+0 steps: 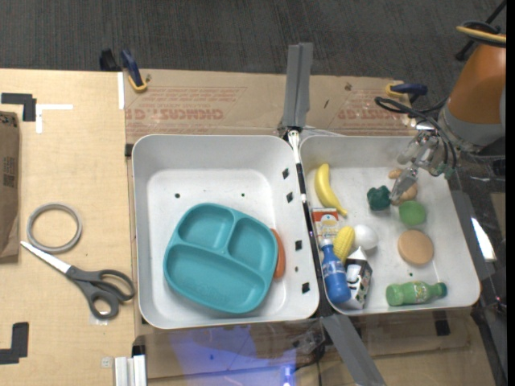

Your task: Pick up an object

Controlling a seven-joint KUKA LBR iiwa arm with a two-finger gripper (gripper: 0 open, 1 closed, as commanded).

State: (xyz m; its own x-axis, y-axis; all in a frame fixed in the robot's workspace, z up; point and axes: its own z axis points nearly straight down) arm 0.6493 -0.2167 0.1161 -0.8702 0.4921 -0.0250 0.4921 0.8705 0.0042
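Gripper dips into the right bin near the table's right edge, over a tan piece; jaws' spread, cannot tell. Best to straddle it squarely before squeezing.

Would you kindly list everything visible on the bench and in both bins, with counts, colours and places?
Divided plastic plate: one, teal, left bin.
Banana: one, yellow, right bin, upper left.
Plastic bottle: one, blue, right bin, lower left.
Corn cob: one, yellow, beside the blue bottle.
Ball: one, white, right bin, middle.
Lying bottle: one, green, right bin, lower right.
Round disc: one, tan, right bin.
Scissors: one, grey-handled, bench left.
Tape roll: one, grey, above the scissors.
End effector: one, metallic, over right bin's upper right.
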